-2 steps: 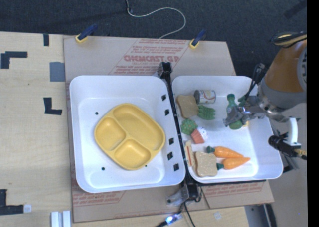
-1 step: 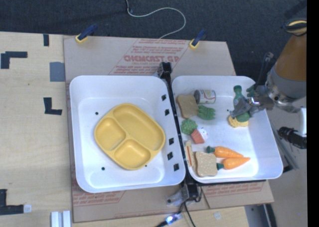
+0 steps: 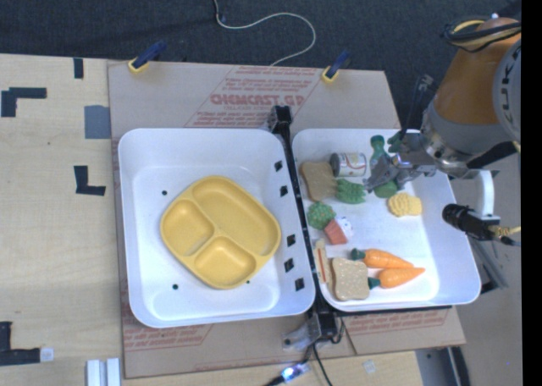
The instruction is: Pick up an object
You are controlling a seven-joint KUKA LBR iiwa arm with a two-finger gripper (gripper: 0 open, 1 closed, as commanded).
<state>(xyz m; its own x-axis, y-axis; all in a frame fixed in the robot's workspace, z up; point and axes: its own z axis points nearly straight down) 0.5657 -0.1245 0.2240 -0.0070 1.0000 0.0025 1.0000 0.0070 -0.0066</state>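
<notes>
Grey arm w/ orange band reaches in; gripper (image 3: 385, 179) hovers low, finger state unclear, knobbly yellow corn (image 3: 405, 204) just beside it, green veg (image 3: 350, 192) opposite.

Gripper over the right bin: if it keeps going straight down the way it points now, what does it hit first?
Most likely the green toy just below the gripper, beside the small can. The yellow corn lies slightly off to the side. Depth is hard to judge from this slanted view, so it could land on bare bin floor instead.
</notes>
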